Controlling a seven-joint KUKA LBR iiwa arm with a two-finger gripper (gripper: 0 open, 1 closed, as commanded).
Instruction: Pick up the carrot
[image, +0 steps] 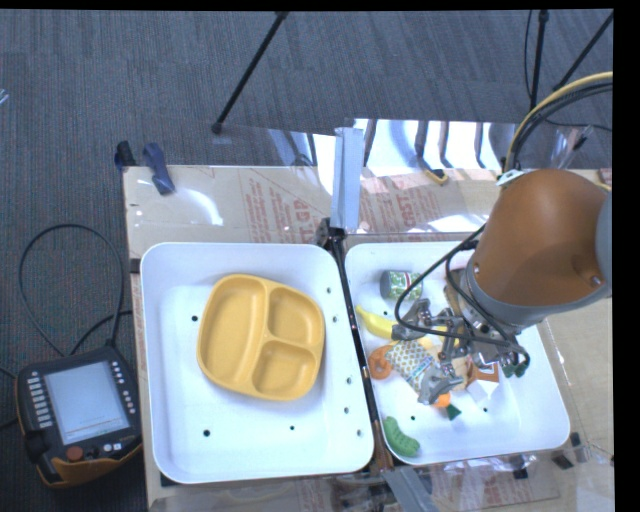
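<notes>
A small orange piece with a green end, which looks like the carrot (444, 401), lies in the right bin (540, 420) near its middle. My gripper (445, 378) hangs low over it, right above or touching it, and the arm's wrist hides part of it. Whether anything is held cannot be made out. An orange curled item (379, 362) lies a little to the left of the gripper, apart from it.
The right bin also holds a green can (400, 285), a yellow banana (374, 323), a checkered packet (408, 358) and a green pickle (402, 436). In the left bin (170, 420) a yellow divided plate (262, 337) rests. A teach pendant (78, 405) sits on the floor at left.
</notes>
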